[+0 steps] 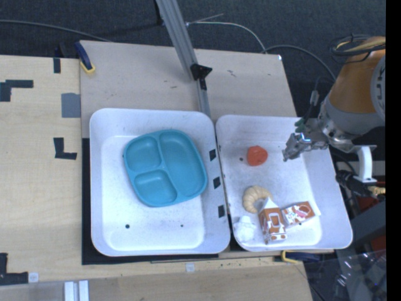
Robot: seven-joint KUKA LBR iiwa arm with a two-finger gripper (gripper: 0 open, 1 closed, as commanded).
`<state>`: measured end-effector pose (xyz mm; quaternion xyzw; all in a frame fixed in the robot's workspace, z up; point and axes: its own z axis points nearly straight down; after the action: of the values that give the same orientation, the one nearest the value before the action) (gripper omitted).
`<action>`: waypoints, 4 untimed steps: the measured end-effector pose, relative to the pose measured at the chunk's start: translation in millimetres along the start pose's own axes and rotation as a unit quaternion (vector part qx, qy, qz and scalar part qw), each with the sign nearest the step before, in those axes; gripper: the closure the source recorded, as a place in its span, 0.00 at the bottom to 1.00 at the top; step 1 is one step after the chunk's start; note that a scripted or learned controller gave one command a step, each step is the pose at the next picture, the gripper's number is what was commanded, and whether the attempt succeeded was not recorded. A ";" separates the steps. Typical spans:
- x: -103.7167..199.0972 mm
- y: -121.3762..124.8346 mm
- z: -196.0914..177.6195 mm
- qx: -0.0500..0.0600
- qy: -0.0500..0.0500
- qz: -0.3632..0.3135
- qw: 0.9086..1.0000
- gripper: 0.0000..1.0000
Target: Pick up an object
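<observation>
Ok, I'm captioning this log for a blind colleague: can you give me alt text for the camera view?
The arm's claw hangs over the right bin, just right of a red ball. Nearer the camera in that bin lie a croissant and a red-and-white carton. The left bin holds a blue divided plate.

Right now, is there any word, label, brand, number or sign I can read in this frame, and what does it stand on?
None can be read.
Orange and white packet in the right bin: carries printed patches, too small and blurred to read.
Blue divided tray, red ball, croissant-shaped piece: no visible text.
Bench: dark tape marks, no lettering.
</observation>
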<state>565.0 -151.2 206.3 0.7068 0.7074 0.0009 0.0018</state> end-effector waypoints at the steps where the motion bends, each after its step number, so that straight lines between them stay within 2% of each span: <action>1: 0.1 1.0 -33.1 0.001 0.000 0.000 1.000 1.00; 4: 161.9 -31.5 -34.7 0.004 0.001 -0.003 1.000 1.00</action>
<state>533.2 10.7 240.7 0.7049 0.7093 -0.0007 -0.0017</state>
